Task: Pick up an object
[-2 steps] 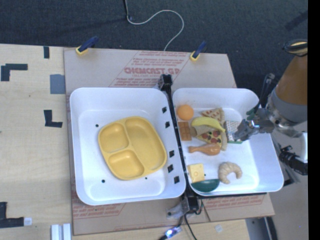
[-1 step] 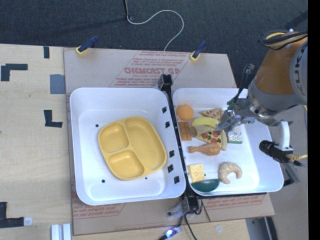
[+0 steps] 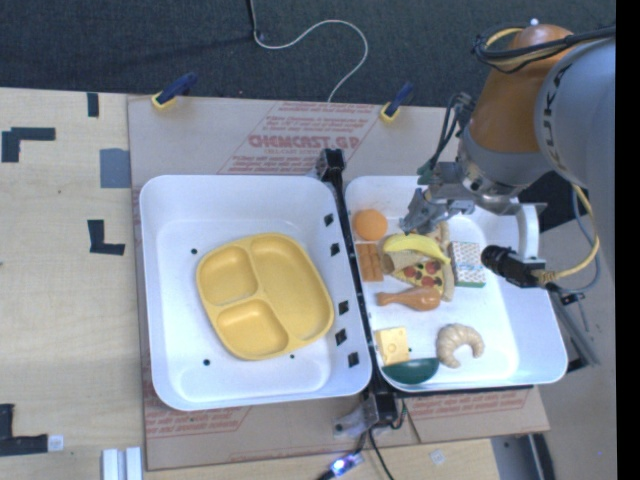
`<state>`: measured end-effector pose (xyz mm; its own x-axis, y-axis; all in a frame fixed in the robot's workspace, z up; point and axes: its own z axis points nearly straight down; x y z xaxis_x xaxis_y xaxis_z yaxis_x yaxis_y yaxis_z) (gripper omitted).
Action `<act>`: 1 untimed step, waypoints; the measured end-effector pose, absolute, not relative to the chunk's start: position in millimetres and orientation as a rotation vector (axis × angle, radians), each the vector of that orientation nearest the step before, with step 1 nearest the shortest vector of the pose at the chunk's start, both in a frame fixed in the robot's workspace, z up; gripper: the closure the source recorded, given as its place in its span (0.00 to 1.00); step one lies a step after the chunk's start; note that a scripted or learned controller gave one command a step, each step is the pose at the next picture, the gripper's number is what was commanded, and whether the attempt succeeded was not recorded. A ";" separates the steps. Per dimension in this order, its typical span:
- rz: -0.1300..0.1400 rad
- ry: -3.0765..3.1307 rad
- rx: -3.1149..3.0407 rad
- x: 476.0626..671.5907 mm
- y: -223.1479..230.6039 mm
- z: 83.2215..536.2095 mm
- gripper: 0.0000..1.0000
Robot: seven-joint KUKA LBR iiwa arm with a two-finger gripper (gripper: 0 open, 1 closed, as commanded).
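1. camera view, from above at a slant: two shallow white bins side by side on a cardboard sheet on the desk (image 3: 60, 298).
2. left bin (image 3: 165, 258): holds a yellow divided plate (image 3: 264, 295) with three compartments, lying flat near the middle.
3. right bin (image 3: 530, 348): a cluster of toy food. orange (image 3: 370, 224) at the upper left; banana (image 3: 415, 244) just right of it; pizza slice (image 3: 425, 270) below the banana; drumstick (image 3: 412, 299) under that; small green-and-white carton (image 3: 467, 265) to the right.
4. lower part of the right bin: cheese wedge (image 3: 393, 345), croissant (image 3: 460, 342), dark green bowl-like piece (image 3: 410, 371) at the front rim.
5. arm enters from the right, orange band (image 3: 515, 88) above the wrist. jaws (image 3: 425, 213) sit low over the banana's upper end, beside the orange.
6. jaws state: cannot tell; no item seen between them.
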<state>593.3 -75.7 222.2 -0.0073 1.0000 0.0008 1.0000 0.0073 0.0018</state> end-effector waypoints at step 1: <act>0.002 2.230 2.214 624.3 -20.8 223.4 1.00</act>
<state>624.3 -20.8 223.4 -0.0073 1.0000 0.0013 1.0000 0.0073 0.0008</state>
